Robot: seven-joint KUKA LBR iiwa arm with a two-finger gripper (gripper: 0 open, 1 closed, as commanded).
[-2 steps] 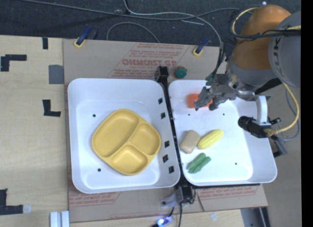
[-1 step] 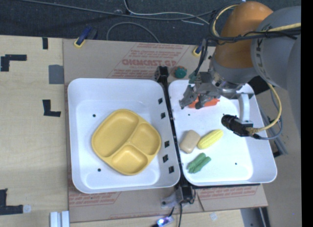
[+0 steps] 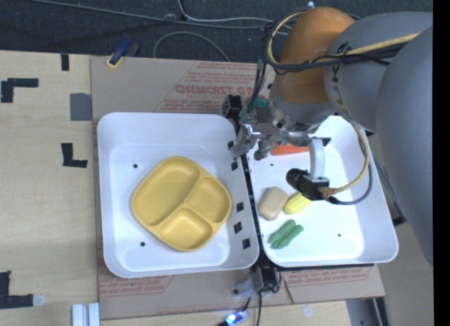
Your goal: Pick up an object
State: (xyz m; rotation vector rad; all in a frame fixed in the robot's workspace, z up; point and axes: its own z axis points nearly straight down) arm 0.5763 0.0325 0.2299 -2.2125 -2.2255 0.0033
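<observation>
Wood bench [image 3: 42, 198] carries a red-printed cardboard sheet [image 3: 169, 86]. Two white bins sit on it side by side, and dark floor with loose cables runs along the top of the view. Gripper [image 3: 250, 143] hangs low over the divide between the bins, toward their far end, its tip about on the seam. Metal parts clutter the tip, so cannot tell how wide it stands or whether it grips anything. Grey arm [image 3: 394, 72] with orange band [image 3: 309, 43] enters from the right and covers the far corner of the right bin [image 3: 351, 233]. Orange piece [image 3: 290, 150] lies in that bin just right of the gripper, one end tucked under the wrist; touching or not, cannot tell. Three more small things sit toward the bin's near left. Tan block [image 3: 272, 203] has a yellow piece [image 3: 297, 203] touching its right side, and a green pod [image 3: 285, 235] lies just below both at a slant. Left bin [image 3: 123, 142] holds one yellow plate [image 3: 181, 204] with three compartments, lying flat, roughly centred, well apart from the gripper. Small blue-and-yellow item [image 3: 119, 52] lies at the bench's far edge, outside the bins.
</observation>
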